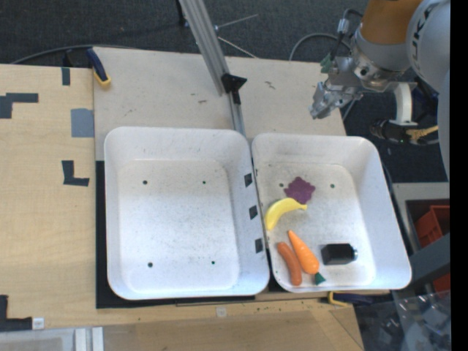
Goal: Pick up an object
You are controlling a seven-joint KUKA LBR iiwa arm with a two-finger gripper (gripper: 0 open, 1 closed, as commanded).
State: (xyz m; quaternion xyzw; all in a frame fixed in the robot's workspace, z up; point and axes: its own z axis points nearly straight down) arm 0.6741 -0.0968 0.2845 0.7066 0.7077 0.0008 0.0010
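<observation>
The gripper (324,102) is hovering above the bench beyond the right bin (373,163), touching nothing; its grasp state cannot be determined.

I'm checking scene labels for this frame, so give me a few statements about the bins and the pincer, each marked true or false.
1. The banana lies in the right bin. True.
2. The purple piece lies in the left bin. False: it is in the right bin, just above the banana.
3. The pincer holds a carrot. False: it hangs above the bench beyond the right bin, and both carrots lie in that bin.
4. The black block lies right of the carrots. True.
</observation>
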